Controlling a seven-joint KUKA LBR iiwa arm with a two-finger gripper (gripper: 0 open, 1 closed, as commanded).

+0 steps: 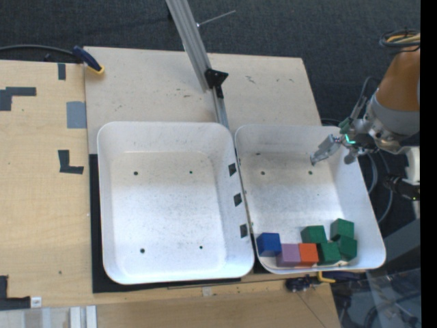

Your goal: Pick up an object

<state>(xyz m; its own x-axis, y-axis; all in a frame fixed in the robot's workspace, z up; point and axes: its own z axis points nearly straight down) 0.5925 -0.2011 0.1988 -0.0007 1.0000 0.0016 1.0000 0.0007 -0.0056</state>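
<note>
Blocks are all bunched up along the near edge of the right bin [355,183]: a blue block [269,243] closest to the divider, then a purple block [291,253] touching an orange block [308,253], and a clump of green blocks [333,240] piled toward the near right corner. The rest of that bin's floor is just speckled white. Left bin [109,203] sits right beside it, sharing the middle rims, on a black mat [95,251]. Further back, the gripper [332,147] hangs over the far right part of the right bin, well apart from the blocks; can't tell whether it's released or clenched, it's too small and blurry, and nothing visible is being carried. The arm [397,91] comes in behind it from the right edge. At the far end, a metal pole [188,29] slants across the bench [136,94], and a blue-and-yellow clamp [89,59] sits on the far left corner.
</note>
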